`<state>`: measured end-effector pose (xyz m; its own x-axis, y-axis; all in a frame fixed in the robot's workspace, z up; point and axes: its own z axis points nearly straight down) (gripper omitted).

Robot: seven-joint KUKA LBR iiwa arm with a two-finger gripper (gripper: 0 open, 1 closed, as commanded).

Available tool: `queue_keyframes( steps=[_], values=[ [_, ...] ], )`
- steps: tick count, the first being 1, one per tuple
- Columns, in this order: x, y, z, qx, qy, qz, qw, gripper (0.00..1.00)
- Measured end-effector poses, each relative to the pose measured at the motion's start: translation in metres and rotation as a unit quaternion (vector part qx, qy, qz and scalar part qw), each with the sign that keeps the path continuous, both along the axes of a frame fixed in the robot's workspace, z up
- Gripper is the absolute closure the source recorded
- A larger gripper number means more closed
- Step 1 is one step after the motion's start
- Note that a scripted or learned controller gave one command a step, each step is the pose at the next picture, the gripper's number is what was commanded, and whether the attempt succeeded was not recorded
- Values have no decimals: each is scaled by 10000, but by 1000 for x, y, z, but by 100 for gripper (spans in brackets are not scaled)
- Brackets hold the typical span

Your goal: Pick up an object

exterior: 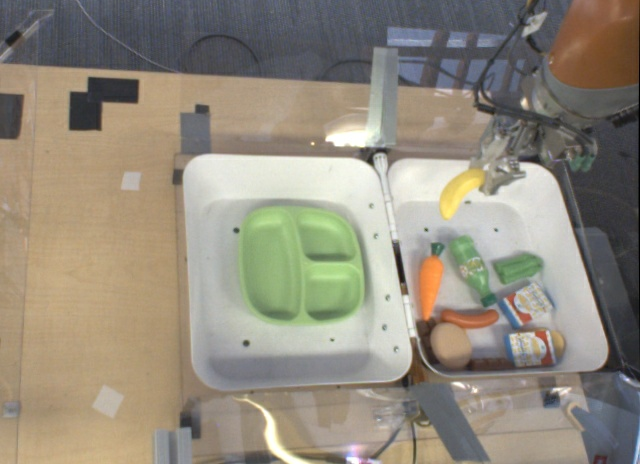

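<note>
Over the right bin (560,202), the gripper (497,174) seemingly clasps the banana (458,193)

The arm (597,37) comes to a rounded orange band, glossy enough to catch the light, sitting above a grey wrist section. Thin black cables (520,27) loop loosely off its side and run along it. Below the wrist sits the gripper (497,174), a cluster of pale metal parts with small dark fittings.
</note>
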<state>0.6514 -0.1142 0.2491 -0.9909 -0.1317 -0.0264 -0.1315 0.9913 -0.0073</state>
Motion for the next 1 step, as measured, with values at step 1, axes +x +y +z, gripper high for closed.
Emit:
queue_keyframes(
  steps=[1],
  values=[
    [-32, -47, -57, -9, 98, 1315, 9913, 100]
  ],
)
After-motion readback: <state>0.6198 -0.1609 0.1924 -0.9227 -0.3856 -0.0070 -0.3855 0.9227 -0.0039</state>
